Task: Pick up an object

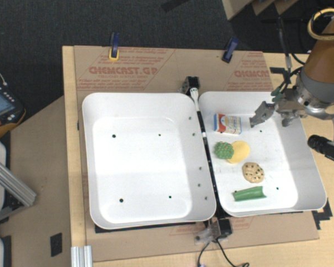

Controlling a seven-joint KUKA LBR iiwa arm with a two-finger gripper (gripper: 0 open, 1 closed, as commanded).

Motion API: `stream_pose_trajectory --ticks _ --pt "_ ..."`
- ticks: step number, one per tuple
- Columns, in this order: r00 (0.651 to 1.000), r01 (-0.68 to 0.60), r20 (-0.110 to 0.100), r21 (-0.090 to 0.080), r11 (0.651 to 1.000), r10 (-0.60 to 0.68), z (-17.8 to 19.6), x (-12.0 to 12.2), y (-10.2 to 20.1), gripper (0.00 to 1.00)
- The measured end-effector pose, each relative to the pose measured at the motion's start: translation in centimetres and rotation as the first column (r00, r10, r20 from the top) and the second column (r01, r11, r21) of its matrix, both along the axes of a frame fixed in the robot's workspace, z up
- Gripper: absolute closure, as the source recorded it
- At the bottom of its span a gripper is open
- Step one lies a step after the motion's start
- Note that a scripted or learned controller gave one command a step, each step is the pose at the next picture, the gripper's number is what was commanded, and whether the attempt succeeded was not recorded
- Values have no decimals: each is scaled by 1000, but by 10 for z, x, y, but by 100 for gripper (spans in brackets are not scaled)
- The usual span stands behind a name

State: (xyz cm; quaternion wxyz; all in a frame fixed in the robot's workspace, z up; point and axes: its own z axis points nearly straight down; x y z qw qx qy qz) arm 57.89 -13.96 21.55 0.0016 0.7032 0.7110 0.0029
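Jaw spread impossible to judge; nothing seen held. Gripper [265, 113] poised over the far part of the right bin [300, 202], just right of a small carton [229, 124]. Nearer in the same bin: broccoli [223, 150] touching a yellow piece [240, 151], then a cookie [253, 172], then a green piece [249, 193]. Left bin [94, 149] alongside, on a cardboard sheet [133, 65].

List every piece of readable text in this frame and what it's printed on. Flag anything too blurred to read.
"CHEMCAST GP", red print on the brown board under the bins, left of centre at the far edge.
The same red print repeats upside down on the board's far right, too broken up to read fully.
The small red, white and blue carton in the right bin bears print, too small to read.
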Motion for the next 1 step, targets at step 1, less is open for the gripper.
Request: stream_pose_trajectory --ticks 1 --pt "1000 13 -18 2 1000 -13 -43 -95 16 0"
